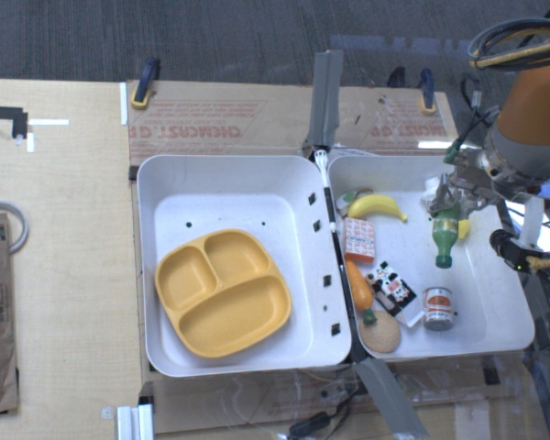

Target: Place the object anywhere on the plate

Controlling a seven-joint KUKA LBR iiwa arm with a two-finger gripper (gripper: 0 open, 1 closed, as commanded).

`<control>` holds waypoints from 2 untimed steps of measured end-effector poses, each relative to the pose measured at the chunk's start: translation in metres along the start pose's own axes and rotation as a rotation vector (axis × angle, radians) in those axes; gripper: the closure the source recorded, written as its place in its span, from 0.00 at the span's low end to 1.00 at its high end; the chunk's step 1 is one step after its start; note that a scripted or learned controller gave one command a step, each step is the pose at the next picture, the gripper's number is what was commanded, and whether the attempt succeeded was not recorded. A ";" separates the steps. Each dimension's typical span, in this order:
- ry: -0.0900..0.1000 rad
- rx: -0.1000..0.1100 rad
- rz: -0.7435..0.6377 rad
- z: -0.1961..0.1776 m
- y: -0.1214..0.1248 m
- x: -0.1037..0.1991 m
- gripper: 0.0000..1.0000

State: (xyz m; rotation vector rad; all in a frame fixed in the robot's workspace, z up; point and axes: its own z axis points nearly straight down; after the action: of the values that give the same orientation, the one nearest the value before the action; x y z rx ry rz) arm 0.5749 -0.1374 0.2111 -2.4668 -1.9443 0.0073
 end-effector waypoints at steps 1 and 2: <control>0.002 0.000 0.058 0.086 -0.059 0.023 1.00; 0.001 0.000 0.272 0.020 -0.022 0.056 1.00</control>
State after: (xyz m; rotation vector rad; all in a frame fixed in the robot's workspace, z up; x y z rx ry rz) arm 0.5666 -0.0778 0.1908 -2.7083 -1.5917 0.0061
